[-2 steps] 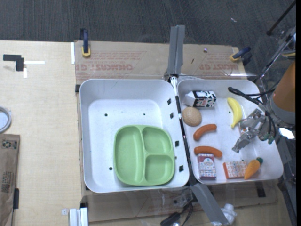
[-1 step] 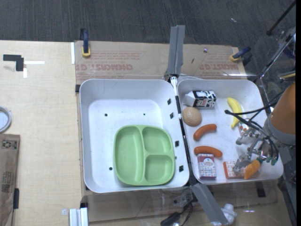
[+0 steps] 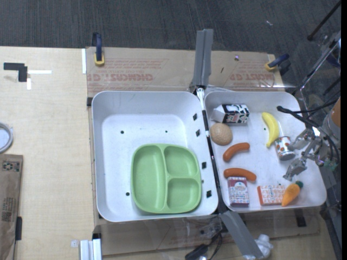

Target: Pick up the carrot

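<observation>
The carrot (image 3: pixel 291 194), orange with a green top, lies in the front right corner of the right bin (image 3: pixel 255 97). It rests against a small red-and-white packet (image 3: pixel 269 194). My gripper (image 3: pixel 296 158) reaches in from the right and hangs just above and behind the carrot, apart from it. It is open, with only the white bin floor between the fingers. One fingertip (image 3: pixel 293 172) is a short way from the carrot's green top. The other finger is next to a small can (image 3: pixel 284 147).
The right bin also holds a banana (image 3: pixel 270 128), a milk carton (image 3: pixel 232 114), a brown egg-shaped thing (image 3: pixel 221 133), two sausages (image 3: pixel 236 151) (image 3: pixel 240 173) and a red box (image 3: pixel 238 192). A green divided plate (image 3: pixel 166 179) lies in the left bin (image 3: pixel 108 145).
</observation>
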